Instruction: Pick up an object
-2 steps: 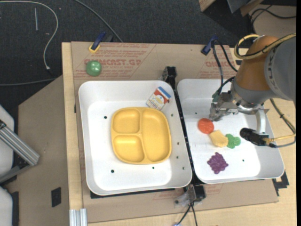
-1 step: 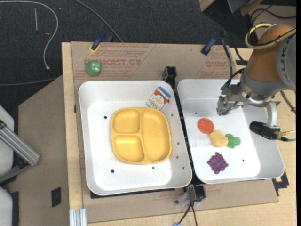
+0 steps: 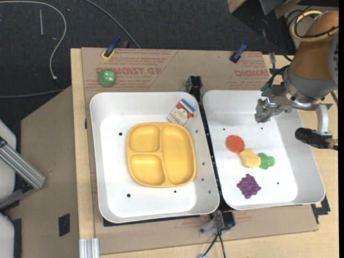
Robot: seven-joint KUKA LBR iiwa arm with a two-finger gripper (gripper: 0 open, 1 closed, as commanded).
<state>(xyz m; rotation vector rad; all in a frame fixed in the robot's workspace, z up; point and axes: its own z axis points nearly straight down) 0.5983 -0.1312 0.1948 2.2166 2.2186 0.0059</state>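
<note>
Pincer point(image 3: 262, 114): above the right bin's point(image 3: 301, 160) far end, state unclear.
Orange fruit point(image 3: 235, 143): nearer than the pincer, apart.

Glossy yellow plastic plate point(image 3: 161, 155) in smooth white bin point(image 3: 107, 144); matt cardboard bench point(image 3: 80, 198).

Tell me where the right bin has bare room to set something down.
Right bin: bare along its far edge and its right side. Crowded mid-floor, where tomato, yellow piece, broccoli and grapes cluster. The gripper hangs over the far part.
</note>
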